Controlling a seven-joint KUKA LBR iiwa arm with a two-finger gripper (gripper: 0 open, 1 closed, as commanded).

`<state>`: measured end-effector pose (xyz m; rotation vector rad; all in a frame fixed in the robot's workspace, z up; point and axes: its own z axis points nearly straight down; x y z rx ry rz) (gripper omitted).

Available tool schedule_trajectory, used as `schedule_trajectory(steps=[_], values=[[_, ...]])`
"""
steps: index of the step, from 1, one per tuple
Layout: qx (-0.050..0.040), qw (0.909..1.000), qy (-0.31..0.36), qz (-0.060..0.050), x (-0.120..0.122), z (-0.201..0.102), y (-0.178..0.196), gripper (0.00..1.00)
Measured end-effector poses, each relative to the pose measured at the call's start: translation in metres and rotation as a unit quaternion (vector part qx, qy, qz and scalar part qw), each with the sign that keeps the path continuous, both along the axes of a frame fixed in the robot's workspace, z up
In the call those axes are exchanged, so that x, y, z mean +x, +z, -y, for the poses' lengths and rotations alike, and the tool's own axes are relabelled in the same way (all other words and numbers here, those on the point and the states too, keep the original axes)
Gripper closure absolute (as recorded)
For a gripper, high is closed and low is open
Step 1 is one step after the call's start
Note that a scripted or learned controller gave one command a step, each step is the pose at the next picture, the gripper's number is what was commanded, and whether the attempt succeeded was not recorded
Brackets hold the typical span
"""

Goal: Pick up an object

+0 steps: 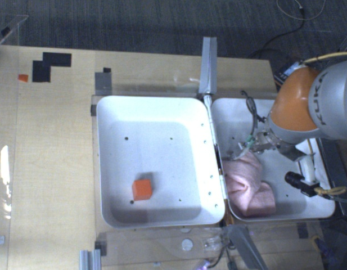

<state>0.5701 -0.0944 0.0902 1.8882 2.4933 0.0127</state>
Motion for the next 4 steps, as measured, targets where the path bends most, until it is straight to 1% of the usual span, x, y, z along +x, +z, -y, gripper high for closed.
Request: schedule_trajectory(steps=[1, 2, 3, 4], values=[[-0.0010, 1.0000, 0.000, 0.007, 0.004, 0.000, 0.014, 1.00], [-0.0011, 1.0000, 0.000, 0.007, 0.004, 0.000, 0.014, 0.00], [0.0024, 0.9957, -0.093, -0.004, -0.032, -0.071, 0.096, 0.00], [0.0022, 0.9916, -0.129, -0.004, -0.012, -0.025, 0.096, 0.00]])
